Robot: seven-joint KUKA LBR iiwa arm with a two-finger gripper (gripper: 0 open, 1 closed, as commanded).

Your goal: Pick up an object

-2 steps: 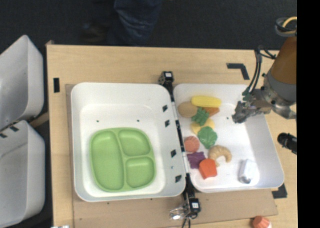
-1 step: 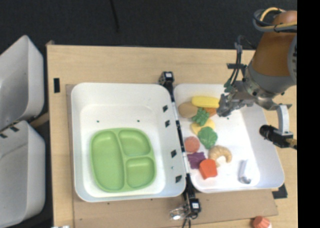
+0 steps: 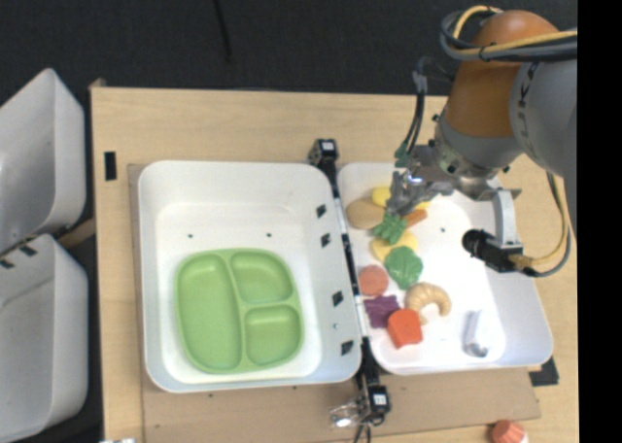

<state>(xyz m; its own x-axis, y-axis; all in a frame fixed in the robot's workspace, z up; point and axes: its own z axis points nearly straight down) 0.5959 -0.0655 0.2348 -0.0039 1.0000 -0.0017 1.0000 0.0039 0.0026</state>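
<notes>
The right bin (image 3: 515,324) holds a pile of toy food. A tan potato-like piece (image 3: 362,213), a yellow piece (image 3: 380,196) and a green leafy piece (image 3: 391,229) lie at its far left. Nearer the front are a green broccoli (image 3: 403,264), a pink round piece (image 3: 373,281), a purple piece (image 3: 381,309), a red-orange block (image 3: 405,327), a tan croissant (image 3: 430,297) and a small grey piece (image 3: 473,332). My gripper (image 3: 404,196) hangs low over the far-left cluster, just above the green leafy piece, with an orange piece (image 3: 419,214) beside its tip. The wrist hides what lies directly under it.
In the left bin (image 3: 155,198) lies a green divided plate (image 3: 240,308). A black clip (image 3: 324,151) sits at the far end of the wall shared by the bins. A small orange object (image 3: 505,430) rests on the bench at the front right. White chairs stand at the left.
</notes>
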